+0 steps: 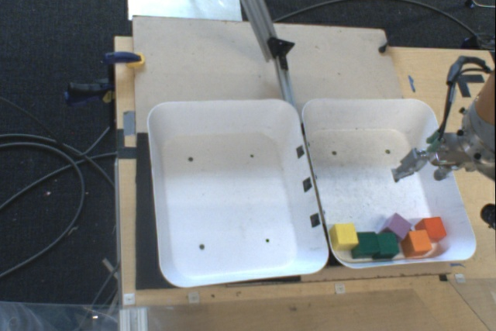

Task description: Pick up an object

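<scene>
- Over the right bin (364,128), the hand (406,169) is hovering; its opening cannot be told.
- Blocks (387,238) are crowding the near wall; descending on the yellow block (343,235) looks safest.

Glossy white plastic bins (232,120), matt wooden bench (333,50)

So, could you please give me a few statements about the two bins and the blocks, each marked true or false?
1. All the blocks lie in the right bin. True.
2. The yellow block sits at the right end of the cluster. False: it is at the left end.
3. The hand hangs above the right bin's middle, away from the blocks. True.
4. The purple block is in the left bin. False: it lies among the others.
5. The blocks crowd the near wall. True.
</scene>
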Motion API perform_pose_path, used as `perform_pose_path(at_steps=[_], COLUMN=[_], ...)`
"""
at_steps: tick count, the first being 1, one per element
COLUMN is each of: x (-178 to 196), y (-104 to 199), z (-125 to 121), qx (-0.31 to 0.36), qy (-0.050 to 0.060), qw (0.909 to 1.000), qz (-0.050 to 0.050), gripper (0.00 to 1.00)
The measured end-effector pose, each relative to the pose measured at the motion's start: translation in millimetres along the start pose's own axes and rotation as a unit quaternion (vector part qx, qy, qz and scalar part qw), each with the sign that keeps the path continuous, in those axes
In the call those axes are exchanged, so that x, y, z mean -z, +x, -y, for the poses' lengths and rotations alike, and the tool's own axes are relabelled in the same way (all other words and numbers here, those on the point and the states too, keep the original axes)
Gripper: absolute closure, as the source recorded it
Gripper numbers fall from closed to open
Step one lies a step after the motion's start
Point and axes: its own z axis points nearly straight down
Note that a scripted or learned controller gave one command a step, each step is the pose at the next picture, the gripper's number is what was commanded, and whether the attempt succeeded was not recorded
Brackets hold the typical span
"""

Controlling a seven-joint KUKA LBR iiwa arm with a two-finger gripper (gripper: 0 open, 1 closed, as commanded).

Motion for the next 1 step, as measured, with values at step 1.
perform_pose_path(at_steps=[1], x=[-157.8], y=[4.1], z=[-7.9], qx=[-0.001], qy=[0.004], qw=[1.0000], qz=[-0.001], gripper=[0.00])
